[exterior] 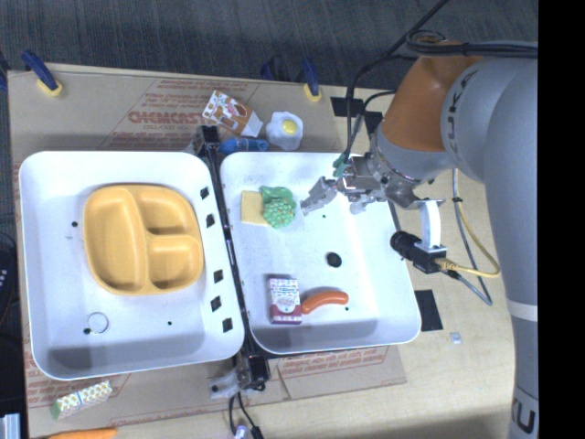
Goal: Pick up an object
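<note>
Front edge, 6 o'clock: a wrapped sweet lies on the cardboard outside the bins.
Right bin, near end: a red-and-white carton touches an orange carrot.
Left bin: a yellow divided tray.
Right bin, far end: a green bumpy ball rests against a yellow block.
Gripper: at 3 o'clock from the ball, fingers apart, nothing between them.
Step in hand: approach; nothing has been gripped yet.
Next move: likely shift toward 9 o'clock, lower over the ball, then close.
Beyond the bins, 12 o'clock: a snack packet and a toy egg.
</note>
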Controlling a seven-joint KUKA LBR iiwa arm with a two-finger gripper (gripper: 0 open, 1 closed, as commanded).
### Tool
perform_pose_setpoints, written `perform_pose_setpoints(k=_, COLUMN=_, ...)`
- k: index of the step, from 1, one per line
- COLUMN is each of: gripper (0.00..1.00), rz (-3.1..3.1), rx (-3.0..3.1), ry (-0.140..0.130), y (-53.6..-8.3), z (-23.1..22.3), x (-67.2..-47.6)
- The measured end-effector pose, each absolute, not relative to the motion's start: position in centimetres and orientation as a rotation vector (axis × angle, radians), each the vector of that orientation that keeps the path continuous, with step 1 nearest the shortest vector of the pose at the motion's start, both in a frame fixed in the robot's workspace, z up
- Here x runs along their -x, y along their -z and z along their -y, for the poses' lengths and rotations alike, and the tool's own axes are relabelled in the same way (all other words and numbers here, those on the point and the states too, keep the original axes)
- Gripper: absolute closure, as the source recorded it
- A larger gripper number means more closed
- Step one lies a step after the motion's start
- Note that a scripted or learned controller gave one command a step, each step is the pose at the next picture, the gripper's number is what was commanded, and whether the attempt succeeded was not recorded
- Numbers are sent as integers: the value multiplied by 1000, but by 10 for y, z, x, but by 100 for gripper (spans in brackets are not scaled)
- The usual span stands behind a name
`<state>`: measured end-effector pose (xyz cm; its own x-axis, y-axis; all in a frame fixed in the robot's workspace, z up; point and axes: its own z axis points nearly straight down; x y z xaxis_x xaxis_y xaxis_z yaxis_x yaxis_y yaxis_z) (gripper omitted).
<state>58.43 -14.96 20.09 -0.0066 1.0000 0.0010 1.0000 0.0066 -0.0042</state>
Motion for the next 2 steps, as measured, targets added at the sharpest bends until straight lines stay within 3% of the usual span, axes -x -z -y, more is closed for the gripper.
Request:
perform_pose_setpoints(k=1, gripper=0, rz=2168, rx=2268, ry=-5, y=-91, z=124, x=-605)
perform_pose_setpoints(k=2, gripper=0, rz=2686, rx=1629, ry=-1, y=-92, z=112, x=-652)
